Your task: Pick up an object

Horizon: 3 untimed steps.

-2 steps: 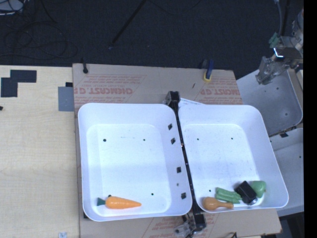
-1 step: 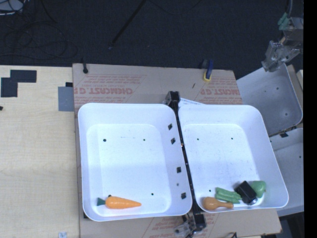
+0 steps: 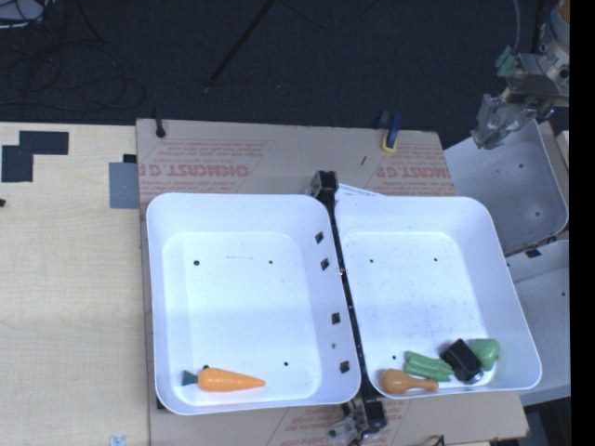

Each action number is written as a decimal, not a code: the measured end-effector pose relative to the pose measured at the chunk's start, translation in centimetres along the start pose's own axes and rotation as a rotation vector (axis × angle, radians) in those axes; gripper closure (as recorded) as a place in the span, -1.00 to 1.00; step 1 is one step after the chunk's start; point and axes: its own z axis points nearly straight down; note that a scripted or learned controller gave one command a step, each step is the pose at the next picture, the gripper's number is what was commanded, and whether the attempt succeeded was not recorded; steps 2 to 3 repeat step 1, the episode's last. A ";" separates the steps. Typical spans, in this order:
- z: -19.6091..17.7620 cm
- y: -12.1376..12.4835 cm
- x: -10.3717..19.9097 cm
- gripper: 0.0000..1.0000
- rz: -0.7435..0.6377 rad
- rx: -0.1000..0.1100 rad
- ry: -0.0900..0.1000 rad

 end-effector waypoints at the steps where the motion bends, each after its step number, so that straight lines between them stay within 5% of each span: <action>1: 0.4 -0.1 -1.6 1.00 0.005 -0.003 -0.001; 3: 0.4 -0.1 -1.6 1.00 0.005 -0.003 -0.001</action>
